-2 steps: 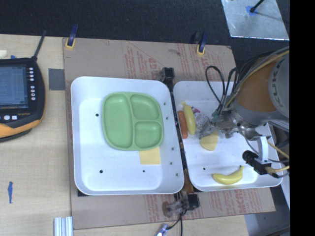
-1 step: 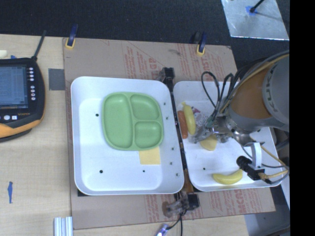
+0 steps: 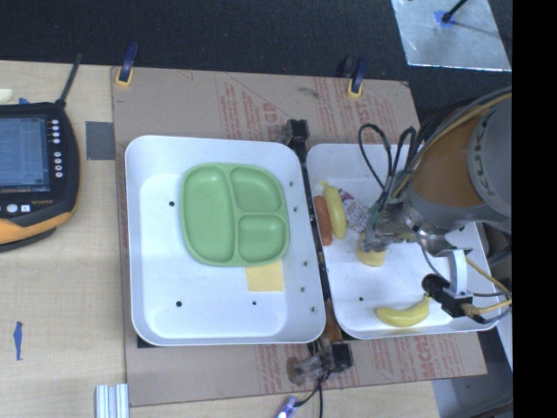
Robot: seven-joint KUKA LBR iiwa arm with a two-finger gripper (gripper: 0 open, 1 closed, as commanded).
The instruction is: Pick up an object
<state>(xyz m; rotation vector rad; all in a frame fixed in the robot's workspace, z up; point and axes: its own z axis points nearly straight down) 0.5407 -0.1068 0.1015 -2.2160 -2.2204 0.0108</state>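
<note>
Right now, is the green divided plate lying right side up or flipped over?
Right side up: the green divided plate lies flat in the left white bin, its three compartments facing upward toward the camera.

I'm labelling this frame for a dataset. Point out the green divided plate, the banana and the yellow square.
green divided plate [image 3: 233, 213], camera view, centre ridge
banana [image 3: 403, 314], camera view, mid-body
yellow square [image 3: 265, 277], camera view, its middle

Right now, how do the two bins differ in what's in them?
The left bin holds a green divided plate and a flat yellow square just below it. The right bin holds small items: a banana near its front edge, plus yellow and orange pieces along its left wall. The arm's gripper is down in the right bin, not the left. Both bins are shallow and white.
</note>
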